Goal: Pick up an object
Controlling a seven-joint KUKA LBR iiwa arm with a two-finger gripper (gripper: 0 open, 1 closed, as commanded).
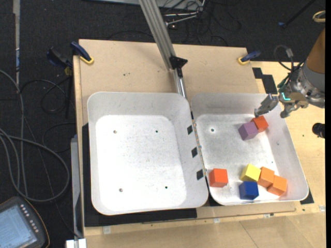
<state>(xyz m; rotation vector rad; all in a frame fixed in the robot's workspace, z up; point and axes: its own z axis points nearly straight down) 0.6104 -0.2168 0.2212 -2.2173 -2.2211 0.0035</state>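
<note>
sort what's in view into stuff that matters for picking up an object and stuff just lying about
Belongs to the job:
- claw, above the right bin
- purple block and small orange block, nearest the claw
- orange block, yellow block, blue block, two orange blocks near the front

Just lying about:
- left bin
- blue-and-yellow clamps
- metal pole
- cables on the floor
</note>
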